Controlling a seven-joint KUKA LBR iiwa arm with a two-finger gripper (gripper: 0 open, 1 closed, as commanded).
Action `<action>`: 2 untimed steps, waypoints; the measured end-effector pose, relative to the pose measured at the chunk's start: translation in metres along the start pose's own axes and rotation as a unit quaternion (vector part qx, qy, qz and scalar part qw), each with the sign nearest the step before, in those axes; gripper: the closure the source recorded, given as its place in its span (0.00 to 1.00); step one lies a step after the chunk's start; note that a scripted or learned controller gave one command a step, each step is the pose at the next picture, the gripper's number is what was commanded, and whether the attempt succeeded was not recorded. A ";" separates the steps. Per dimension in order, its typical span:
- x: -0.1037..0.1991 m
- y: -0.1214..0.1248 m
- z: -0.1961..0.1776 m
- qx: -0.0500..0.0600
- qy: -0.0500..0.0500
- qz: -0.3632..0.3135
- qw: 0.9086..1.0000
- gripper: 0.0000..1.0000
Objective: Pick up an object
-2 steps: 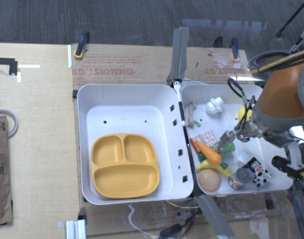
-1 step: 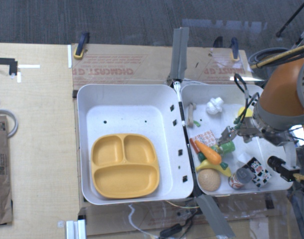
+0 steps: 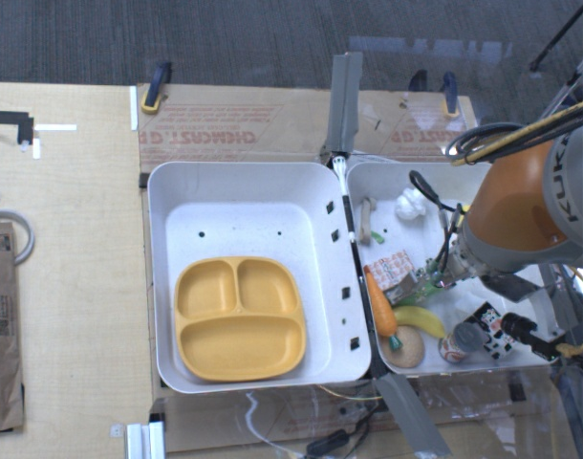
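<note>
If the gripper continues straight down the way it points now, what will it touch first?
Probably the red-and-white printed packet, which lies just left of the gripper in the right white bin, above the yellow banana. Depth is unclear from this slanted view.

Red print runs upside down along the cardboard sheet point(image 3: 215, 122) behind the bins; it appears to read "CHEMCAST GP", repeated faintly on the sheet's right part. The arm point(image 3: 521, 204) carries black letters "KU" on its grey housing at the right edge, the remainder cut off. A brown paper bag point(image 3: 3, 323) at the left edge bears small dark print and a symbol, too small to read. A small packet point(image 3: 392, 268) in the right bin has red-and-white print, illegible.
</note>
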State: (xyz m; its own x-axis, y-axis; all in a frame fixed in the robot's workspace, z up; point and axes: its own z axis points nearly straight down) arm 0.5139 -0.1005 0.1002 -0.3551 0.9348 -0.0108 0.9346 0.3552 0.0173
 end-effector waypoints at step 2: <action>-0.012 0.055 -0.132 0.011 0.002 0.225 0.974 0.00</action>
State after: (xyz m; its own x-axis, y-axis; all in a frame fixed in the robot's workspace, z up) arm 0.5665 -0.0916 0.2337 0.0902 0.9959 -0.0025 0.9959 -0.0902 -0.0020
